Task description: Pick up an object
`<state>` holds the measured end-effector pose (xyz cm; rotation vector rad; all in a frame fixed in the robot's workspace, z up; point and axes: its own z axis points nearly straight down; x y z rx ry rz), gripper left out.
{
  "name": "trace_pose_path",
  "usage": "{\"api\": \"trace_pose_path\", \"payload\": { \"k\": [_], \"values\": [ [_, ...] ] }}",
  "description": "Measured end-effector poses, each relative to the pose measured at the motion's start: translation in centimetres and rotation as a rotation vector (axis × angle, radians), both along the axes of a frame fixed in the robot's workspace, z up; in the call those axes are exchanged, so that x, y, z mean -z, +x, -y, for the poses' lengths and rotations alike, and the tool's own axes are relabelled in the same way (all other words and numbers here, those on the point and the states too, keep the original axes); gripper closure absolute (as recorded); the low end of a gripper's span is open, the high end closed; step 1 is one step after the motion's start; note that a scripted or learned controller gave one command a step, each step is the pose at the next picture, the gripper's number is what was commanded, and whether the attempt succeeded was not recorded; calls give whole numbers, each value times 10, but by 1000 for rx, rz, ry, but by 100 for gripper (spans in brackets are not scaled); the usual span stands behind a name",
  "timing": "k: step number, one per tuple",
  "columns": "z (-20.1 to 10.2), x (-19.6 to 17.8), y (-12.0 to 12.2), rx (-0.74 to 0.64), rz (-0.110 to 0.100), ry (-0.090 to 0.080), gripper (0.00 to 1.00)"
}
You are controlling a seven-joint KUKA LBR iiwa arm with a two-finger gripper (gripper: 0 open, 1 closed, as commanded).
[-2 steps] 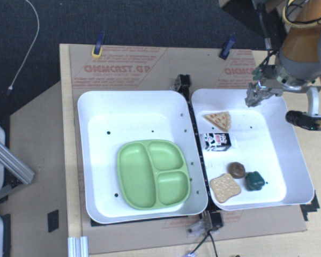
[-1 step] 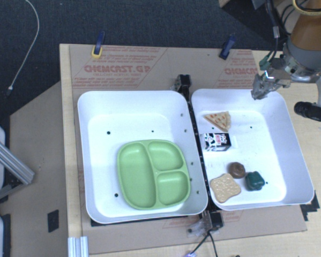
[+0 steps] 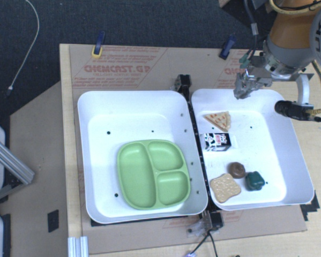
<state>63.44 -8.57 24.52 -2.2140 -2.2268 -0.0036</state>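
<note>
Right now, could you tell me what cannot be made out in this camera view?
- Gripper: too small and blurred in the camera view to read how it stands.
- Arm: cut off by the top and right edges.
- Small black-and-white carton: print too small to read.
- Dark green object beside the brown round piece: too small to identify.
- Right bin: far right rim partly hidden by a black fitting.

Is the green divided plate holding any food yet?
Empty. All three compartments of the green divided plate show bare green in the left bin.
</note>
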Motion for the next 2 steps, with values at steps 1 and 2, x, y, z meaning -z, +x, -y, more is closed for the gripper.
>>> {"api": "trace_pose_path", "payload": {
  "k": [1,2],
  "values": [
    [-59,6,10,0,0,0,100],
    [-116,21,9,0,-5,0,100]
  ]
}}
